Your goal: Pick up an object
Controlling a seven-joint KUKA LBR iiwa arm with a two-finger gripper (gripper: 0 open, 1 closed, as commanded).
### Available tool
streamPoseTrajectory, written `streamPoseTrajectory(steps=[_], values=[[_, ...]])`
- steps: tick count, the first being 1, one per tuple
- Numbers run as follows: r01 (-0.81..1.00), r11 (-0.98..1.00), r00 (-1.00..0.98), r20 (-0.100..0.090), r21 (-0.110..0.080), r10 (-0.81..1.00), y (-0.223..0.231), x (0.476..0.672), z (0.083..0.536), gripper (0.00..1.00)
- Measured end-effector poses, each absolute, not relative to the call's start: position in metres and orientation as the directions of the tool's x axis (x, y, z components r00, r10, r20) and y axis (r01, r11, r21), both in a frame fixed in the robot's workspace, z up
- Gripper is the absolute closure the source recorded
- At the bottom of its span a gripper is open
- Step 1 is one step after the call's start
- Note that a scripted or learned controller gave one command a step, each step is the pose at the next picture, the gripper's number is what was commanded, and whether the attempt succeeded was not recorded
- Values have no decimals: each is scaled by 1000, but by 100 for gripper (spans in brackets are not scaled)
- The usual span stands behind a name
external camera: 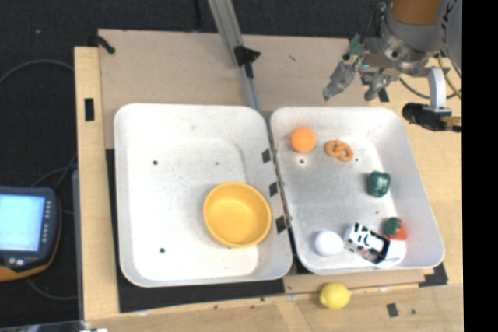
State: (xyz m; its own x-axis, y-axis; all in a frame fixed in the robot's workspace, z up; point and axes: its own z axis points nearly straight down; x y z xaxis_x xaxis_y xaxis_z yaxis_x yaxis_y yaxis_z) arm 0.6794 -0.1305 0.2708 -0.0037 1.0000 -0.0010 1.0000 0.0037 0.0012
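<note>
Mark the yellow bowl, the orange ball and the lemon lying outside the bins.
yellow bowl (236,214), camera view, on its inner floor, in the left bin.
orange ball (303,140), camera view, on its middle, in the right bin.
lemon (334,295), camera view, on its middle, on the bench below the right bin.

No legible text, labels, or numbers

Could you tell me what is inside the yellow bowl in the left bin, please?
The yellow bowl shows only its own yellow inner surface; nothing lies inside it. It sits in the left bin. The patch of bin floor beneath the bowl is covered, so that cannot be checked.
</note>
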Motion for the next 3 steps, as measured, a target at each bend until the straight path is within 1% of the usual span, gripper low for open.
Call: streamPoseTrajectory(steps=[1,2,3], values=[[1000,4,-4,-2,1,1000,-131,679,271,0],[1000,4,-4,-4,-3,1000,-128,686,225,0],[1000,1,-1,-3,-5,1000,-123,678,169,0]])
